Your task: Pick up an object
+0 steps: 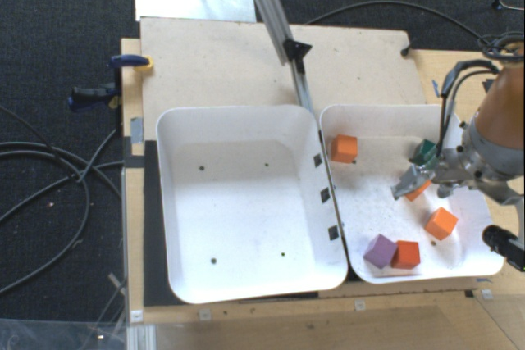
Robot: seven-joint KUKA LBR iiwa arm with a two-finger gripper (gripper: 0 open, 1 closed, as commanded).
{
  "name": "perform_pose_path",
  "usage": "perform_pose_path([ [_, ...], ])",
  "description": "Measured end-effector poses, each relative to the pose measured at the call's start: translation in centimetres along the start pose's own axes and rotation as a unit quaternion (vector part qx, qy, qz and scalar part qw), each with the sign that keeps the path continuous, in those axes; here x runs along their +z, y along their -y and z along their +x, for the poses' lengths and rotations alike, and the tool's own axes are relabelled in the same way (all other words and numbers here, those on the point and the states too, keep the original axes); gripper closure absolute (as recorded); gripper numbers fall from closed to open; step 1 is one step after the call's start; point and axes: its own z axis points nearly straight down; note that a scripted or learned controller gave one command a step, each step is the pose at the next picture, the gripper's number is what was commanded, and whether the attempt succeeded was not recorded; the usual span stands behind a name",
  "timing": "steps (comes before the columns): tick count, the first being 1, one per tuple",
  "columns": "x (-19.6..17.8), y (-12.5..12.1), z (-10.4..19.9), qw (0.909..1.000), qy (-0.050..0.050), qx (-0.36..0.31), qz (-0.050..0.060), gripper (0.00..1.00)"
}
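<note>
My gripper (422, 188) hangs low over the middle of the right bin (369, 127), fingers apart. A small orange block (417, 193) lies on the bin floor between the fingertips, partly hidden by them, and is not gripped. A dark green block (424, 150) sits just behind the gripper. An orange cube (344, 148) rests near the bin's back left. Another orange cube (441, 223) lies in front of the gripper. A purple cube (380, 251) and a red-orange cube (406, 255) touch each other at the front wall.
The left bin (176, 176) stands beside the right one, and the two share a raised divider (324, 193) with black marks. A slanted metal pole (271, 4) crosses above the back of the bench. Cables loop over the arm at the right.
</note>
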Motion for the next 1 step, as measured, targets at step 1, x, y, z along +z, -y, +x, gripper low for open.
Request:
perform_pose_path([
  [1, 10.63, -6.1, 0.44, 1.0, 0.0, -0.001, 0.004, 0.0],
])
